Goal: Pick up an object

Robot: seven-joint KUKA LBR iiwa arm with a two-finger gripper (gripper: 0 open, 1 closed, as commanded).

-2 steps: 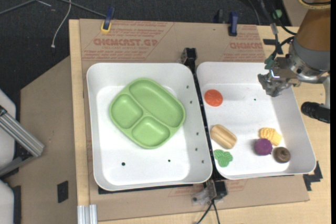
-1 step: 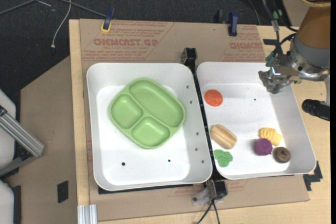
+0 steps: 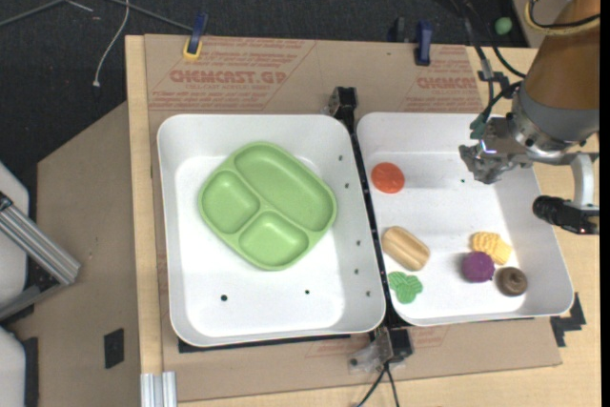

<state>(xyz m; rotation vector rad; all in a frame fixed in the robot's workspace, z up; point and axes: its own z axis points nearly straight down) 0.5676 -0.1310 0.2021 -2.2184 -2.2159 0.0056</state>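
Note:
My gripper (image 3: 486,163) hangs over the far right part of the right bin (image 3: 434,133), with nothing seen between its fingers. Below it in that bin lie an orange-red disc (image 3: 387,177), a tan bread roll (image 3: 407,248), a green broccoli piece (image 3: 405,287), a yellow ridged piece (image 3: 489,245), a purple lump (image 3: 477,267) and a brown doughnut (image 3: 513,280). The disc lies to the gripper's left; the rest sit nearer the front edge.
The left bin (image 3: 191,300) holds a green divided plate (image 3: 268,204). A black divider (image 3: 360,195) runs between the bins. Blue clamps (image 3: 197,33) hold the cardboard base at the back.

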